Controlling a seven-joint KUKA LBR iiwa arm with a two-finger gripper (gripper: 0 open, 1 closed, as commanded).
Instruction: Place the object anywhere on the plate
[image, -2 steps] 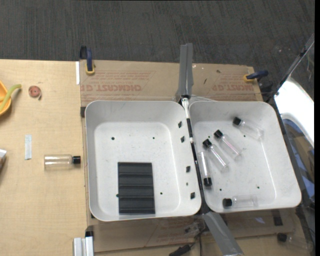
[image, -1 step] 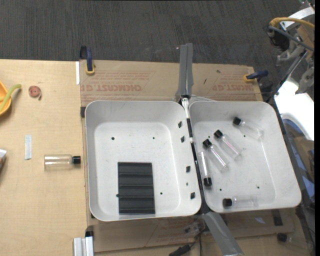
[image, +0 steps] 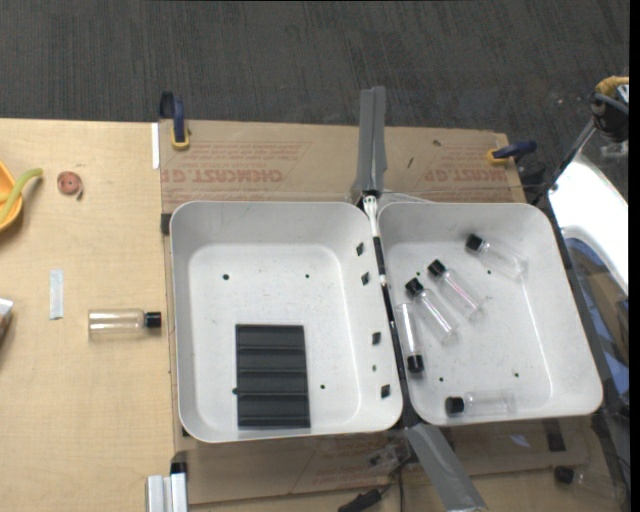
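Observation:
A black ribbed plate lies flat in the left bin, toward its front edge. Several clear vials with black caps lie scattered in the right bin. One vial rests near the back. Two more, a thin vial and a wider vial, lie side by side in the middle. A long vial lies along the left wall, and another vial sits at the front edge.
A clear bottle with a black cap lies on the wooden bench left of the bins. Clamps hold the cardboard at the back. A grey metal bar rises between the bins.

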